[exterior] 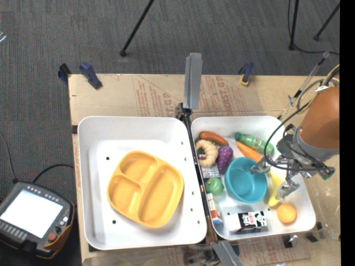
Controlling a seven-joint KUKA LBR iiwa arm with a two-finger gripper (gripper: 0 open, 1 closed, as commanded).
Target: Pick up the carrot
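- The carrot [249, 151] lies slantwise in the right bin [304, 221], touching the far rim of the blue bowl [246, 179], with the green bottle [254, 143] just beyond it.
- The gripper [274, 180] hangs just right of the blue bowl, one finger at the bowl's rim, the other nearer the orange ball [286, 213]; the fingers are spread and hold nothing (probably mid-approach, carrot not yet gripped).
- The carrot's wedged position will likely make a clean grasp awkward.
- The cardboard [222, 96] beyond the bowl carries red printing, seemingly upside down and illegible; the small carton [250, 220] nearer than the bowl has a black-and-white pattern, wording too small to read.
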